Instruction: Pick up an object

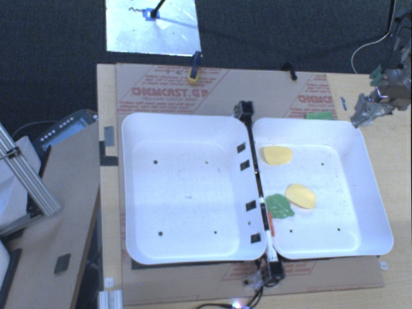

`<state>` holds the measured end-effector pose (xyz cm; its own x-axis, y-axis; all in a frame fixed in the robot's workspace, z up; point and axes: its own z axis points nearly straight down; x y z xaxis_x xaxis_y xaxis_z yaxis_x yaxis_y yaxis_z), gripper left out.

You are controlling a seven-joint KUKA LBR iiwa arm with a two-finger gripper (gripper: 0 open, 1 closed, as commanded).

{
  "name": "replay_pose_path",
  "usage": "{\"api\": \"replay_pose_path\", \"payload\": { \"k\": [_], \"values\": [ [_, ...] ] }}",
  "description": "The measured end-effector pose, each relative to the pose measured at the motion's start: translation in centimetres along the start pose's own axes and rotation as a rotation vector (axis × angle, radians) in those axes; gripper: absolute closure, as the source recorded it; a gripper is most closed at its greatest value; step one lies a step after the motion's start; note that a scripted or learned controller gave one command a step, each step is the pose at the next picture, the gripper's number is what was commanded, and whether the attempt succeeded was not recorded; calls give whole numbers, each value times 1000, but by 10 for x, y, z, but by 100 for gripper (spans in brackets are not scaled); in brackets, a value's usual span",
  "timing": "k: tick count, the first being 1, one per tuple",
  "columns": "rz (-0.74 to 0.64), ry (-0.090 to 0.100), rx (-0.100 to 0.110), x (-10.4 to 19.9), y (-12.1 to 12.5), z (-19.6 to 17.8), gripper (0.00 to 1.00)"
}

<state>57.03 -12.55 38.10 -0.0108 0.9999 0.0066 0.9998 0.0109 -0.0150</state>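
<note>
A: Start nearest us. What is in the right bin (360,172)?

B: Closest to the near edge, a small green piece (279,206), flat and leaf-like, right by the divider between the two bins. Touching it on its right side is a yellow rounded piece (300,196). Farther back, apart from those two, lies a second yellow piece (277,154), flatter and broader.

A: How would you expect them to handle?

B: All three look small and light, probably toy-like plastic or foam. The green one seems thin and may flex or slip out from under a pinch. The near yellow one looks plumper, so I would judge it the easiest: close across its narrow width, from above. But the green piece crowds it, so one finger has little room on that side.

A: And the far yellow one?

B: It stands clear all round, though it seems low, so the fingers would need to come down close to the bin floor.

A: The left bin (187,185)?

B: Bare white floor with a few dark specks.

A: And the gripper (368,108)?

B: Farthest back, at the right edge, beyond the far right corner of the right bin, well apart from every piece. I cannot tell how it is set, and I see nothing in it.
</note>
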Motion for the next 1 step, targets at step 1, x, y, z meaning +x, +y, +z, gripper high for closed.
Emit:
{"api": "replay_pose_path", "payload": {
  "k": [1],
  "values": [
    [5, -9, -28, 3, 7, -113, 100]
  ]
}}
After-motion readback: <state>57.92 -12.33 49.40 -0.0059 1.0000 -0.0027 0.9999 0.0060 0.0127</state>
